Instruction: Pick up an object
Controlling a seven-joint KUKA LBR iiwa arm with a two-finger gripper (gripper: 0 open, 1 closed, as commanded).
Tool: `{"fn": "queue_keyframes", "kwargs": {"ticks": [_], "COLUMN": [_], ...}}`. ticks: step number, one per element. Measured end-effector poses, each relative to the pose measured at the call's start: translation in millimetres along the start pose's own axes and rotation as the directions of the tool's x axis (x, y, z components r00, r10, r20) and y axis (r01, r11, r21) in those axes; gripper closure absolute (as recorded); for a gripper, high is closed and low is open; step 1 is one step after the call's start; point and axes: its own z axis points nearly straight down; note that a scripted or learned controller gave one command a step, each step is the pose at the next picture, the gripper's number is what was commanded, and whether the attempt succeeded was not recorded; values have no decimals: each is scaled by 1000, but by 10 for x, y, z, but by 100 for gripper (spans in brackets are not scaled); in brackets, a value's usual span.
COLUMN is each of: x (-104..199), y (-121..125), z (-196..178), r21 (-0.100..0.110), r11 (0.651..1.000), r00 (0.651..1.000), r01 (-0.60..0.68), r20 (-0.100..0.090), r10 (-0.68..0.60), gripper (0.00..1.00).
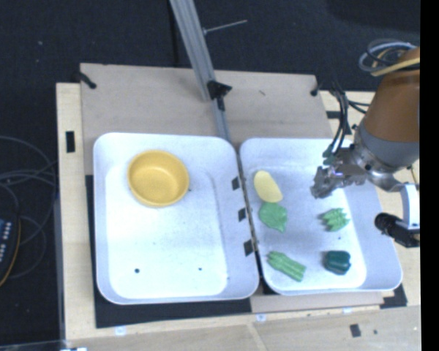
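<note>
The right bin (pixel 300 152) holds a pale yellow lemon-like piece (pixel 267 186), a light green leafy piece (pixel 274 216), a ridged green piece (pixel 287 265), a small spiky green piece (pixel 334 219) and a dark green pepper (pixel 337 262). My gripper (pixel 321 185) hangs over the right bin's upper right part, above and just left of the spiky green piece, right of the yellow piece. Nothing shows between its fingers from this angle.
A yellow bowl (pixel 159 178) sits in the upper part of the left bin (pixel 117 269). A grey metal pole (pixel 194 39) slants down to the divider between the bins. My arm with its orange band (pixel 395 108) enters from the right.
</note>
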Motion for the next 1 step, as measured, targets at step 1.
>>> {"fn": "queue_keyframes", "kwargs": {"ticks": [1], "x": [594], "y": [44], "z": [68], "r21": [1], "r11": [1000], "r00": [1000], "r01": [4], "r20": [-1], "r10": [-4], "gripper": [100]}}
